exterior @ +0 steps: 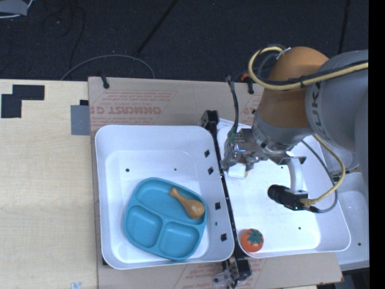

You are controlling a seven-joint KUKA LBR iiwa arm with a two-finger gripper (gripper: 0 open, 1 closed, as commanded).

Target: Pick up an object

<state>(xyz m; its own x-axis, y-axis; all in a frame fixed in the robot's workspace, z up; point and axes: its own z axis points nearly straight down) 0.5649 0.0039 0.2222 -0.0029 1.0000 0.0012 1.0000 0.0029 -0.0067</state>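
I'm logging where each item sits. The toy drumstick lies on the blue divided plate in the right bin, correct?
Not quite: the camera view shows the drumstick on the blue divided plate in the left bin, not the right one.

Probably a robotics lab: taped bench (pixel 42 179), loose cables (pixel 108 62).

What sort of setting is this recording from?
Probably a robotics lab bench: a grey arm over two white bins, toy items like a drumstick on a blue tray, loose cables.
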